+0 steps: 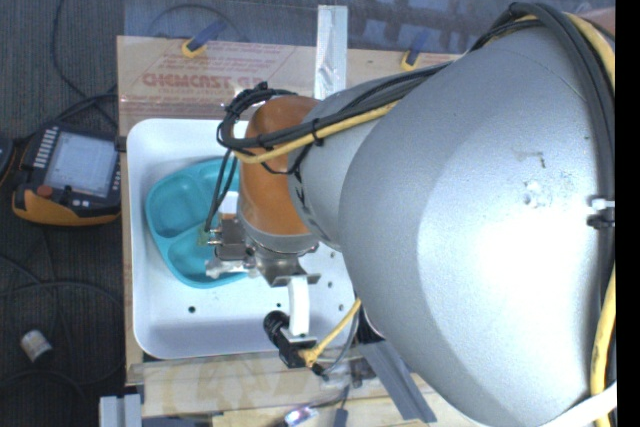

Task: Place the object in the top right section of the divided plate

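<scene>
Looming right under the lens, the grey arm (470,215) swallows the whole right side, black and yellow cables (330,120) strung along it down to the orange band (270,175) above the wrist. That wrist hangs over the left white bin (150,315), and the gripper (235,250) sits low at the edge of the turquoise divided plate (180,210). Open or closed? Cannot tell, the wrist hides that end completely. The plate lies in the bin's left half, its right part tucked under the arm. No loose object can be made out on the plate or in the bin. Off the bench (200,75), on the carpet at left, a handheld pendant (70,175) with a grey screen.
</scene>
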